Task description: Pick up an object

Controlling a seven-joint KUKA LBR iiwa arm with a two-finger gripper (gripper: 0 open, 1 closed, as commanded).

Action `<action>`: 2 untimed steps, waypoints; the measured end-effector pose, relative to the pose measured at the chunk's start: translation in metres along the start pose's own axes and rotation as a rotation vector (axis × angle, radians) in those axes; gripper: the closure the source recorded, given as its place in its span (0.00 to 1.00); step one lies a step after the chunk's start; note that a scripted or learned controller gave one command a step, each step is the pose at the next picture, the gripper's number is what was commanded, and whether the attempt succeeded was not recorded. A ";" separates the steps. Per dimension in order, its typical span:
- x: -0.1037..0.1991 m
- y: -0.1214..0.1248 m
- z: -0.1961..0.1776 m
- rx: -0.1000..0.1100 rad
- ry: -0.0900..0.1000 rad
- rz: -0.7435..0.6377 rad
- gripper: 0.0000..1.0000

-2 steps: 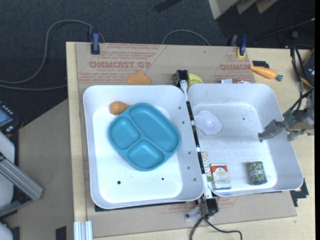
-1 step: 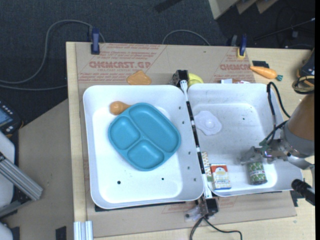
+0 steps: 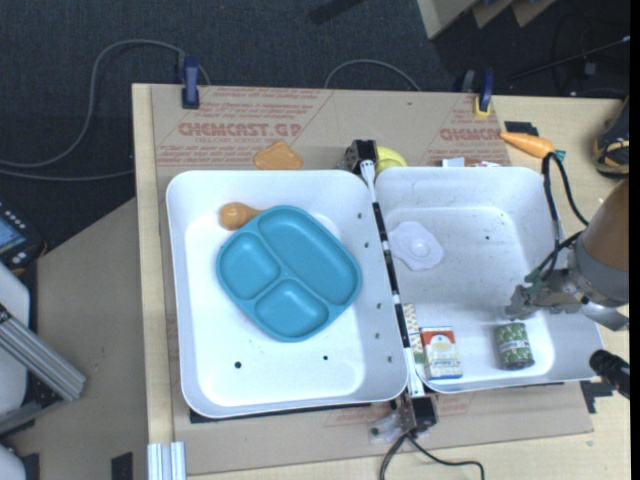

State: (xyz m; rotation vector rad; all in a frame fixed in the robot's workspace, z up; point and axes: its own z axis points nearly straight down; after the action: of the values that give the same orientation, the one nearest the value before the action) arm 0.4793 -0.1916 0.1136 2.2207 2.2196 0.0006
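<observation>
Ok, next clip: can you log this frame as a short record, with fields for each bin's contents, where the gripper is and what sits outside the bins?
left bin: blue divided plate; small orange toy touching the plate's far-left edge
right bin: small carton at near-left corner; green patterned can near the front; clear lid at left
gripper: low over the right bin, just above the can in the picture; grip not readable
outside bins: orange piece and yellow ball on the board behind them
</observation>
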 end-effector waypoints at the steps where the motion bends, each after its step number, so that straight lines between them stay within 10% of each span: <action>1: 0.000 0.000 -0.010 -0.002 -0.001 0.001 1.00; 2: 0.000 0.001 -0.020 -0.004 -0.002 0.001 1.00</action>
State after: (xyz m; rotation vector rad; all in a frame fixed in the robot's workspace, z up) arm 0.4802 -0.1917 0.1333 2.2186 2.2160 0.0022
